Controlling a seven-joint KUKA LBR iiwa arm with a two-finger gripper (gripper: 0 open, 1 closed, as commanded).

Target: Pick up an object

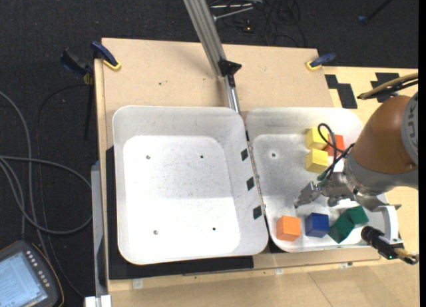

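Camera view entry: we see the arm (389, 149) entering from the right, its orange band over the right bin (283, 149) and the wrist bent down and to the left into that bin. The gripper (313, 196) sits low over the bin floor, near the middle of its front half. Its fingers look slightly apart with nothing between them, though at this size we cannot be fully sure.

We note the blocks, all in the right bin. Two yellow blocks (318, 159) lie near the back right, with a red block (337, 143) just beside them, partly behind a black cable. Along the front edge we count an orange block (288, 228), a blue block (317, 224) and a green block (347, 224), side by side. The gripper stands just behind the blue one, not touching it. The left bin (176, 179) lies beside the right one.
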